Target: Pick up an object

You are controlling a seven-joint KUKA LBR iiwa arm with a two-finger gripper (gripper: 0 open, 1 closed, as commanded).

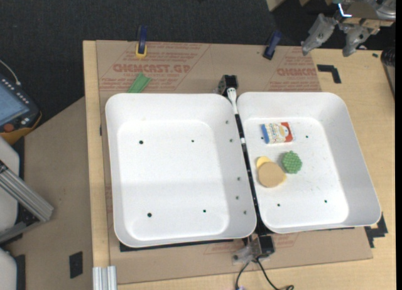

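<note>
Nearest me sits the left bin (169, 169), bare white. Beside it, the right bin (352, 157) holds my candidates: a tan disc (271, 174) with a green nubbly ball (291, 162) touching it at two o'clock, and a small white-and-blue packet (277, 133) just at twelve o'clock from them. The gripper (333, 36) hangs well apart at the bin's one o'clock, beyond its rim, fingers spread and empty. I judge I'm at the approach step; next I must swing toward seven o'clock and descend over one item.
</note>
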